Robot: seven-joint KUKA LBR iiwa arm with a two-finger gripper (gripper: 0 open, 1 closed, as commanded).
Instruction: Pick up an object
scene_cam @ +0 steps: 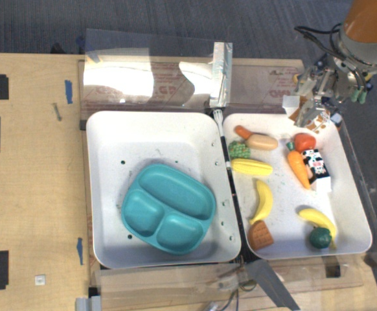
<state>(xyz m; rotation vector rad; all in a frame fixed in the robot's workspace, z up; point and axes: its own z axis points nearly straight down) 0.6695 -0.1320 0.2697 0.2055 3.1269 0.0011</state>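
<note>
My gripper (315, 112) hangs over the far right corner of the right bin (352, 193), just above and behind a red tomato (304, 140). Its metal parts blur together. In that bin lie an orange carrot (298, 167), a black-and-white milk carton (315, 164), a sausage in a bun (258, 140), a green bunch (239, 150), a yellow corn cob (252, 168), two bananas (263, 199) (317, 218), a brown piece (261, 235) and a dark green ball (319, 238).
The left bin (104, 148) holds a teal divided plate (169, 207). A clear upright panel and a metal post (220, 76) stand behind the bins. Brown bench board (26, 173) stretches to the left.
</note>
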